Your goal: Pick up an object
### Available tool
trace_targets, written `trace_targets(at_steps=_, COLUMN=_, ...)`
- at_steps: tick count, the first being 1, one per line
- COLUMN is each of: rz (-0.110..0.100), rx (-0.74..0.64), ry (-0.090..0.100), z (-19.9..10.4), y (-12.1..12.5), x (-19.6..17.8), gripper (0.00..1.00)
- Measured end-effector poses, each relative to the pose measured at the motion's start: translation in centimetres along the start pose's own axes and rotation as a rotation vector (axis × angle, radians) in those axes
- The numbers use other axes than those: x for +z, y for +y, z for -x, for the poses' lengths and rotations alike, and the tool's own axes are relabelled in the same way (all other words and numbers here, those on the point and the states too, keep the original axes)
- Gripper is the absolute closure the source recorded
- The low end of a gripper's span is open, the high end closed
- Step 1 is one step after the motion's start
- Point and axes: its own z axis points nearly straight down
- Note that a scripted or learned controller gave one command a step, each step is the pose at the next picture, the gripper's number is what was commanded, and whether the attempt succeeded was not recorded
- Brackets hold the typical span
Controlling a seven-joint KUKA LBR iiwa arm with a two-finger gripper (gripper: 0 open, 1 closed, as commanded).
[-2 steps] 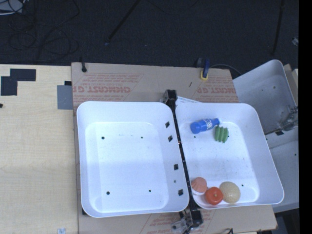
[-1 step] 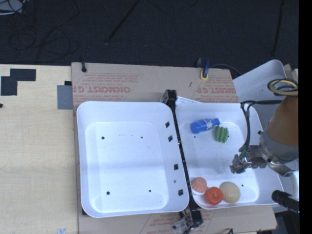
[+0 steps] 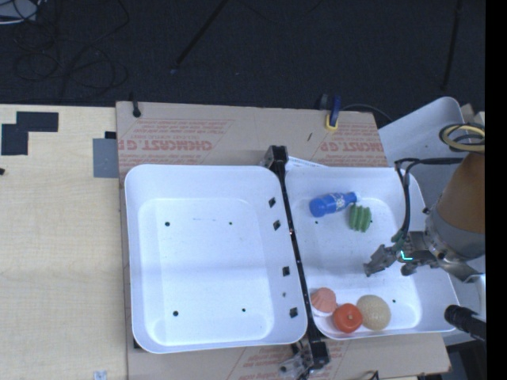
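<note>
The gripper point(image 3: 388, 261) is hanging low over the right bin point(image 3: 400, 182), reaching in from the right, its fingers spread apart with nothing between them. Taking that gripper as the mark: the beige ball point(image 3: 374, 311) is sitting nearest, just toward the bin's near edge, touching the red tomato-like piece point(image 3: 347, 317), with a pale pink piece point(image 3: 323, 298) beside that. Farther off toward the far wall, the green ridged piece point(image 3: 360, 217) is lying with its long axis running roughly front to back, and the blue bottle point(image 3: 332, 203) is lying crosswise beyond it. Bin floor is smooth and white; the near cluster looks crowded, the green one is standing freer
</note>
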Motion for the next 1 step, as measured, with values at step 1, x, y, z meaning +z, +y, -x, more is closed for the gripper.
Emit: trace_targets(at_steps=1, rz=0.018, rx=0.002, ry=-0.011, z=7.02, y=0.15, x=-14.55, gripper=0.0)
